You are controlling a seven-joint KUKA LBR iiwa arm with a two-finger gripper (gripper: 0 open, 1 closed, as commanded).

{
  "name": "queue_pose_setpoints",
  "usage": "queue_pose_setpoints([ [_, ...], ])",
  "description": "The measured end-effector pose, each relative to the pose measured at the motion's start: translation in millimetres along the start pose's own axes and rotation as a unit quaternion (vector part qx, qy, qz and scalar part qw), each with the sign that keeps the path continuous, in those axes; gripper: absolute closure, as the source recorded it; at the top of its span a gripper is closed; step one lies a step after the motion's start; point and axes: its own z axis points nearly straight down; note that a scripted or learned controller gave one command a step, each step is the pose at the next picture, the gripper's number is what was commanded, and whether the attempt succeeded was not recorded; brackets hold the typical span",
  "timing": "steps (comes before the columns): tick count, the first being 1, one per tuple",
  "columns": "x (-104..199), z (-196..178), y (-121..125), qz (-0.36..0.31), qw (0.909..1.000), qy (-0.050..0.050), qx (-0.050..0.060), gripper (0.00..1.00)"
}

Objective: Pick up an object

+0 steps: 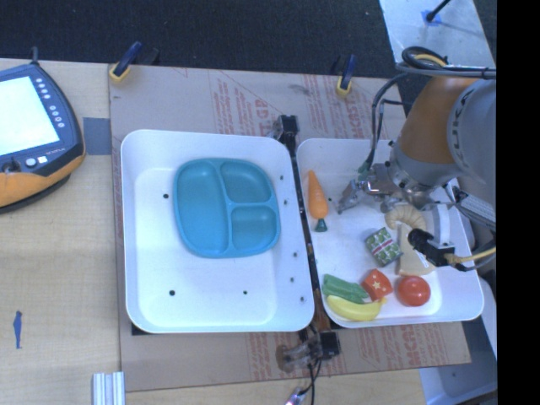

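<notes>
Now, look at where the gripper (371,191) hangs: it is over the upper part of the right bin (460,315), under the grey and orange arm (439,129) that comes in from the right. You cannot tell from this view whether it is apart or together, because the wrist covers much of it, and nothing can be seen held in it. The nearest free thing is the carrot (316,194), and in my judgement it is the best thing to pick. It lies to the left of the gripper, near it but not touching, and just beside the left wall of that bin. Its long axis runs from the far side to the near side in the view, only a little tilted, with the orange body further from you and the green end nearer. So the coming move, I think, is a short shift to the left and then down, with the jaws closing across the narrow body and not along it. Be careful with the wall, since one side of the gripper has little room there. The box (381,245), the tomato (413,291) and the banana (354,309) lie nearer to you, apart from the carrot, so they should not disturb this move.
</notes>
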Motion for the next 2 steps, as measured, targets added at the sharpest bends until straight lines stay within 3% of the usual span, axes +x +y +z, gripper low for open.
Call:
queue_pose_setpoints([
  [1, -69, -109, -15, 0.001, 1.0000, -0.001, -0.001, 0.00],
  [2, -33, 2, -1, -0.001, 1.0000, 0.000, 0.002, 0.00],
])
